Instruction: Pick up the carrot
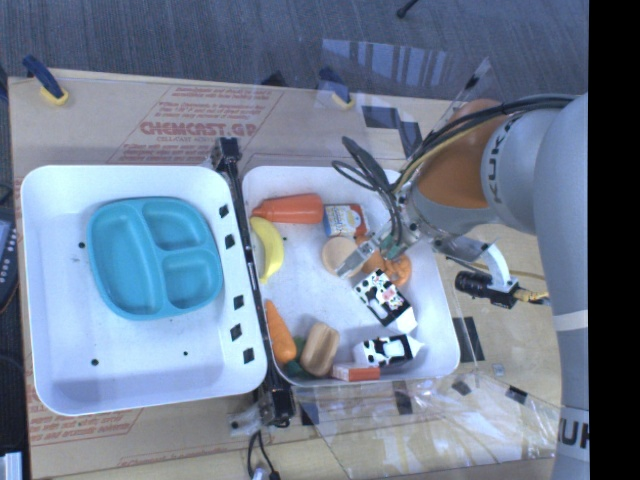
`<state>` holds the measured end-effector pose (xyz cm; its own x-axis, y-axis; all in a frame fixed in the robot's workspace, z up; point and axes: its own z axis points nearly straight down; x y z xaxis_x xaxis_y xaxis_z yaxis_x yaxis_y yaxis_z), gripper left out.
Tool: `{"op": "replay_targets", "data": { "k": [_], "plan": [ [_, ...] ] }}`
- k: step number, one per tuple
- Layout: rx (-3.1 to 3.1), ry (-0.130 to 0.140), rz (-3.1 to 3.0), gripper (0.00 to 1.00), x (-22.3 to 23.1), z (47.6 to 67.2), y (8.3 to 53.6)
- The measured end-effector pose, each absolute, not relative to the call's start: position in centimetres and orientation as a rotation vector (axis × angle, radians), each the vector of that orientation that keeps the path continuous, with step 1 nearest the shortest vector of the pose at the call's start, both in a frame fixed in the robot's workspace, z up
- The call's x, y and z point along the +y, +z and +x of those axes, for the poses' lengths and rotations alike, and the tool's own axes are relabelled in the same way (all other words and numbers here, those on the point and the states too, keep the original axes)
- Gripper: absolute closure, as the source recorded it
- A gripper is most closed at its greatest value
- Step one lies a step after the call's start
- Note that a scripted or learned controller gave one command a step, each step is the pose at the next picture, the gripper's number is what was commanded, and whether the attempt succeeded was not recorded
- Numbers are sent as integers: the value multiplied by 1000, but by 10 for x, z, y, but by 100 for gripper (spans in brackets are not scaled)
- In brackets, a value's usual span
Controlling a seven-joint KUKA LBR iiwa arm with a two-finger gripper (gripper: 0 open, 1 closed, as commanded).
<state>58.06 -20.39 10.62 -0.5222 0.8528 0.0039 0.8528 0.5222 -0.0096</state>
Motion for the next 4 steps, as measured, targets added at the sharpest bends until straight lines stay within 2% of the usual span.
{"op": "replay_targets", "data": {
  "k": [1, 2, 3, 4],
  "plan": [
    [-2744, 9, -1518, 100, -202, 583, 118],
    [-2652, 2, -1690, 100, -167, 552, 207],
    [-2221, 4, -2218, 100, -141, 547, 222],
    [-2492, 6, -1918, 100, -185, 527, 307]
  ]
}}
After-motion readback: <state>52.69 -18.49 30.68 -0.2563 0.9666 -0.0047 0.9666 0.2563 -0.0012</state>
